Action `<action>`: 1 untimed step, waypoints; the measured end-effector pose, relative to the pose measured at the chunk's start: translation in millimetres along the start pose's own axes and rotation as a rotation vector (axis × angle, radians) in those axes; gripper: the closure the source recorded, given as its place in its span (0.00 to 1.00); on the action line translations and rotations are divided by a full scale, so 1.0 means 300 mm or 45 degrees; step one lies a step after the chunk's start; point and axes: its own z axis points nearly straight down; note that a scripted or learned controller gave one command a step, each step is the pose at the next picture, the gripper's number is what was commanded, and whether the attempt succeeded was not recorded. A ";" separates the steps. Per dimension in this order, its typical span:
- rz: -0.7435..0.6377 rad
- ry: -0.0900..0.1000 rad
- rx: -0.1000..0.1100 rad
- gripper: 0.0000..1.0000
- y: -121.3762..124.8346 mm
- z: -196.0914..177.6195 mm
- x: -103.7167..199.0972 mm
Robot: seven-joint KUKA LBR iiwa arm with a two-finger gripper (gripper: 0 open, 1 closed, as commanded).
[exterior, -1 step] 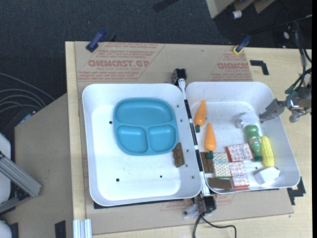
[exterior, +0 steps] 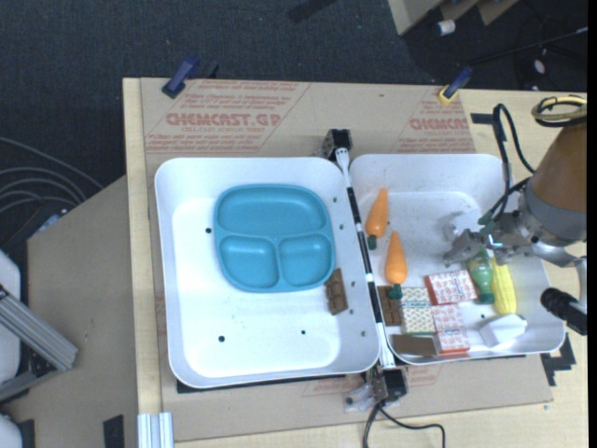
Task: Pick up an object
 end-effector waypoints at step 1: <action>-0.001 -0.001 -0.002 0.00 0.195 0.191 -0.100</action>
